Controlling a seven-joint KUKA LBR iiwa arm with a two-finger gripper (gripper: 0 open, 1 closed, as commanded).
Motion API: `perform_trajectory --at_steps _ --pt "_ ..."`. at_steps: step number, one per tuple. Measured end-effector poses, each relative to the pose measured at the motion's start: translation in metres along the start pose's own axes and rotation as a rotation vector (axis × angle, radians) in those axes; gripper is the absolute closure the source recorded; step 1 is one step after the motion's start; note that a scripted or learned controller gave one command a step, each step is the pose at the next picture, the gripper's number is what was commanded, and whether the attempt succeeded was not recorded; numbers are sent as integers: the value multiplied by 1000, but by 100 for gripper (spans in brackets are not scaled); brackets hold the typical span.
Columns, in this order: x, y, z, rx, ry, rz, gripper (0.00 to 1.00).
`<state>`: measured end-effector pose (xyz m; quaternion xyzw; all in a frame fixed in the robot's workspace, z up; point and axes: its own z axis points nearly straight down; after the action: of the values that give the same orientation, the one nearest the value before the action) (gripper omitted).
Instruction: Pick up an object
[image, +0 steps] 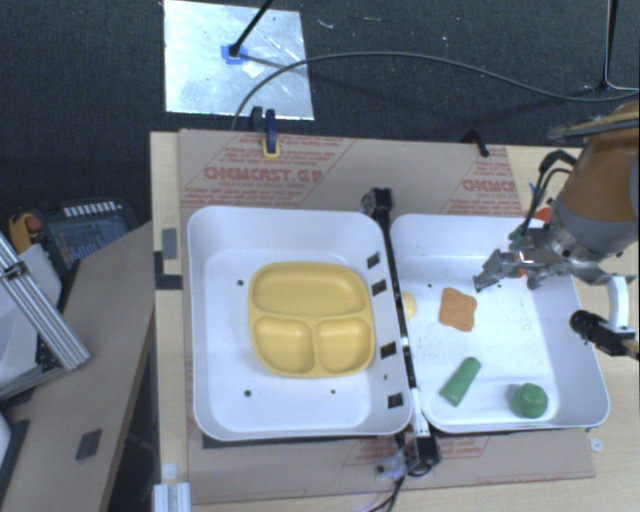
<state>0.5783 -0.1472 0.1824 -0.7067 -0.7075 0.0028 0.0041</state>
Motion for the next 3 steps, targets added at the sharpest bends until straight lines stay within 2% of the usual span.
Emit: perform_trajectory --at_steps 1,3 --pt "0 3 -6 -10 -2 -2 0" --pt "3 12 99 -12 -2 0 0"
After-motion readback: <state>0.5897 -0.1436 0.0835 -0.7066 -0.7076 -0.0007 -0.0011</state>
